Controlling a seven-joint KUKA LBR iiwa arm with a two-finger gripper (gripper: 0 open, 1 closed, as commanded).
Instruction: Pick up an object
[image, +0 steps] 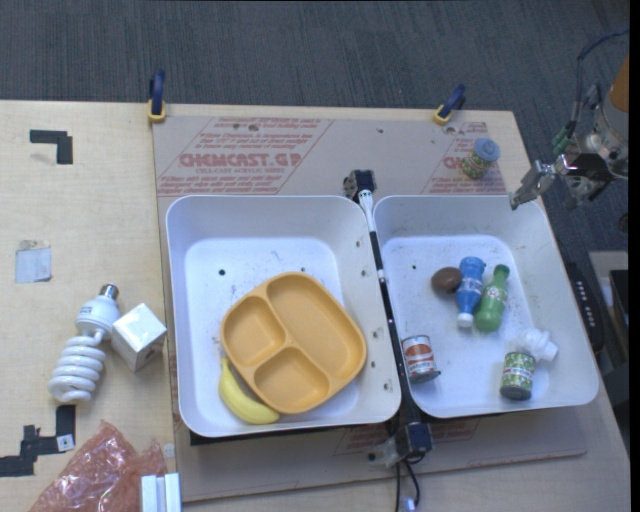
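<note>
1. A cluster of small items lies in the right-hand shallow white plastic bin (560, 262), all of it below and to the left of the gripper (545, 180): a brown rounded object (446, 281), a blue plastic bottle with a white cap (469, 288) touching a green plastic bottle (491, 300), a small red-labelled tin can (420, 358), a green-labelled jar (517, 373) and a white cap-like piece (540, 345).
2. None of these is lifted; the pick-up appears to be at its approach stage, with no target yet singled out.
3. The gripper hangs above the bin's far right corner, outside the rim, touching nothing and holding nothing; at this size it cannot be told whether it is parted or closed.
4. The next move likely calls for travelling left and down over the cluster; the touching bottles look harder to separate than the lone can.
5. Farther left, the second white bin (190, 300) holds a yellow three-compartment plastic tray (292, 342) lying over a yellow banana (243, 398).
</note>
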